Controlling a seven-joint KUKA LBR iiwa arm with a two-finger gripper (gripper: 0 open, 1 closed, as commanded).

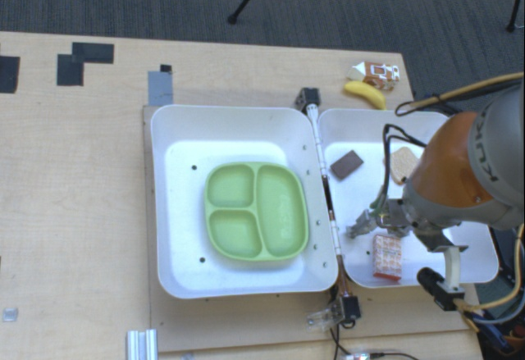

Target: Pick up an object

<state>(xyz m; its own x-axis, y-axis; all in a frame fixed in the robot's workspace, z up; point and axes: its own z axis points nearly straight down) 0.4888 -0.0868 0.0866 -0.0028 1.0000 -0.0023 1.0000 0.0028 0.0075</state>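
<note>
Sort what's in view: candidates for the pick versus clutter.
Pick candidates, right bin: dark block, tan round piece, red-and-white packet, gripper beside the packet.

Clutter: green divided tray in left bin; banana, small carton on bench.

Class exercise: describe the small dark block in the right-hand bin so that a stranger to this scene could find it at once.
Start at the right white bin, next to the bin holding the green divided plate. Near its upper left corner lies the dark block, a flat brown rectangle set at a tilt. Its neighbours are pale: a tan round piece and a red-and-white packet.
</note>
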